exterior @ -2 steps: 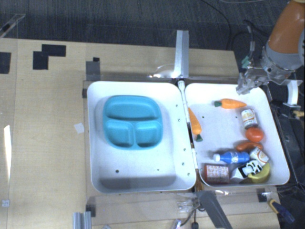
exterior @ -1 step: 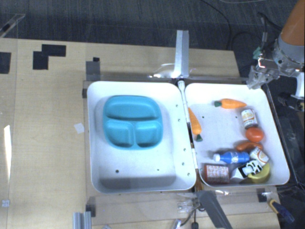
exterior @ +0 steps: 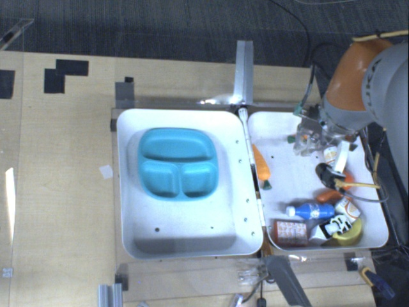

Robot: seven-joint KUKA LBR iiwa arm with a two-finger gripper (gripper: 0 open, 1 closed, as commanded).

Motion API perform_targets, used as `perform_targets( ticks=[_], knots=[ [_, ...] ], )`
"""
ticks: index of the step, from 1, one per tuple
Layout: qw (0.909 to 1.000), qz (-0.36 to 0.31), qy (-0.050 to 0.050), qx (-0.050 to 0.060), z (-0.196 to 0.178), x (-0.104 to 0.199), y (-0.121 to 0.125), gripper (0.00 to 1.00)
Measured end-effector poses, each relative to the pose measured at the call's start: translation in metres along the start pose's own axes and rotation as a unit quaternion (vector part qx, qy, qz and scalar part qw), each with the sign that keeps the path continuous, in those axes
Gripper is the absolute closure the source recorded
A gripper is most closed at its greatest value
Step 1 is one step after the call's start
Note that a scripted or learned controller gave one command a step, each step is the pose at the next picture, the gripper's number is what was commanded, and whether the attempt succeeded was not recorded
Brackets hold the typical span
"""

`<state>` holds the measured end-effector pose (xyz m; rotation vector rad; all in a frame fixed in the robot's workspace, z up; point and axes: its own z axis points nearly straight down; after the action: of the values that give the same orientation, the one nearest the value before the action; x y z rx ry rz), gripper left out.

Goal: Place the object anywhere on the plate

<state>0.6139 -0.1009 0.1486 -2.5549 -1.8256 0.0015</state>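
The pincer (exterior: 311,139), its grip state impossible to tell, hangs over the far part of the right bin (exterior: 281,130), where the carrot (exterior: 261,165) and other candidate objects lie, probably to pick one for the blue plate (exterior: 178,162) in the left bin (exterior: 137,222).

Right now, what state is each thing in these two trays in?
Blue plate: flat in the left bin, nothing on it.
Carrot: lying along the right bin's left wall.
Blue bottle: on its side.
Red-brown packet: lying flat at the near edge.
Yellow tape roll: flat in the near right corner.
Gripper: low over the right bin's far end.
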Motion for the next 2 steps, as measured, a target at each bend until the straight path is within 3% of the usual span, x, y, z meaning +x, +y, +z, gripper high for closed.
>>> perform_targets(
  ticks=[1, 2],
  knots=[
    [0.9991, -0.042, 0.000, -0.001, -0.042, 0.015, -0.018, 1.00],
    [0.9964, -0.085, 0.000, -0.002, -0.112, 0.104, -0.011, 1.00]
  ],
)
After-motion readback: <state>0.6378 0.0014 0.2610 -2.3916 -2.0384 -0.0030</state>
